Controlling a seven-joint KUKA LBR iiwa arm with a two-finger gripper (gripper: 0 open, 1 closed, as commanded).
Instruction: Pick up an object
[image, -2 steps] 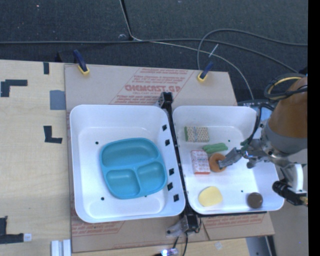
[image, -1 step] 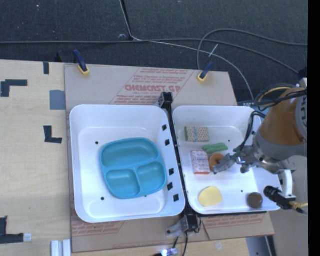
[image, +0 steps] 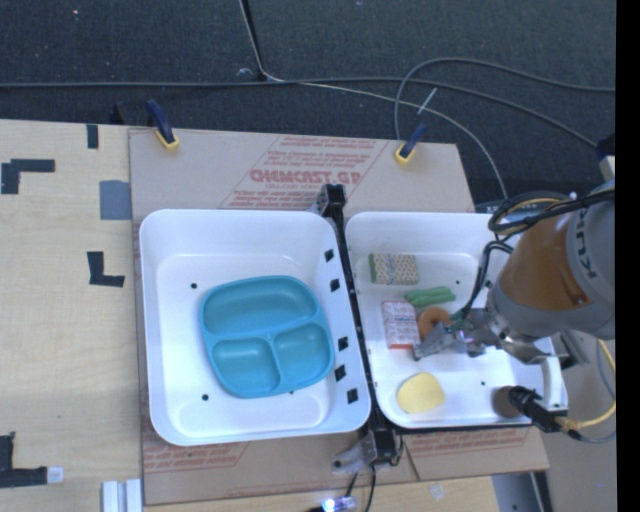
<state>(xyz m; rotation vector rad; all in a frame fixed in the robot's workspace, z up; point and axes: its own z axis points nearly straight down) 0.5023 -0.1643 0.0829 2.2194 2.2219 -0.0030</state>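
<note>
Pale wood-grain surface (image: 60, 330) spreads out to the left, marked with short strips of dark tape (image: 100, 270); on it lies a flat sheet of brown cardboard (image: 300, 165) printed in red lettering, pinned at its far edge by two clamps with blue handles and yellow tips (image: 160, 125) (image: 410, 145); beyond that runs dark, finely textured carpet (image: 120, 50) crossed by thin black cables (image: 450, 80); two shallow white bins with rounded corners sit side by side on the cardboard, joined along a black seam; the left bin (image: 170, 250) holds a smooth blue plastic tray (image: 265, 335), glossy and moulded into three compartments, lying at a slight angle; the right bin (image: 460, 225) holds several small things: a greenish patterned rectangular block (image: 393, 267) near the far wall, a slim green oblong (image: 430, 296) just below it, a flat white packet with red print (image: 398, 322), an orange ring-shaped piece (image: 433, 320) touching the packet's right edge, and a soft-looking pale yellow rounded lump (image: 420, 393) near the front wall; the grey arm with its orange band (image: 540, 270) reaches in from the right, its metal jaws (image: 440, 343) low over the bin just below the orange ring and beside the packet; whether they are parted or closed, or have hold of anything, I cannot tell from where I stand.
</note>
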